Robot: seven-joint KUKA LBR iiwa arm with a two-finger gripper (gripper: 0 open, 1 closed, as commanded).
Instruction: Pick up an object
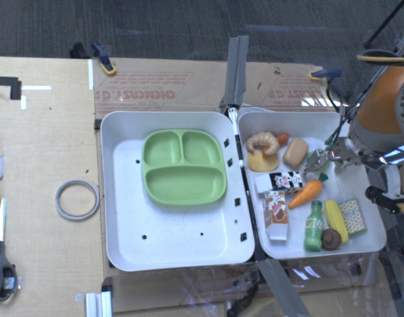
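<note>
- Arm [380, 107]: grey with an orange band, entering from the right over the right bin's [360, 246] far corner.
- Gripper [324, 158]: low over the bin, near the carrot's leafy end; whether its hand is apart or together cannot be told, as the metalwork blurs into glare there, and nothing is seen held in it.
- Candidates, right bin: carrot [305, 192] lying aslant mid-bin; tan block [295, 152] just left of the gripper; croissant-like piece [263, 142] resting on a yellow item; green bottle [313, 226]; corn cob [336, 220]; small carton [276, 214]; black-and-white patterned piece [285, 179].
- Left bin [123, 243]: holds a green divided plate [184, 166].
- Advice: the carrot or tan block is probably the nearest pick. Close across the carrot's narrow width, not along it, and descend clear of the patterned piece touching its lower end.
- Risk: tight packing; a finger may nudge a neighbour.
</note>
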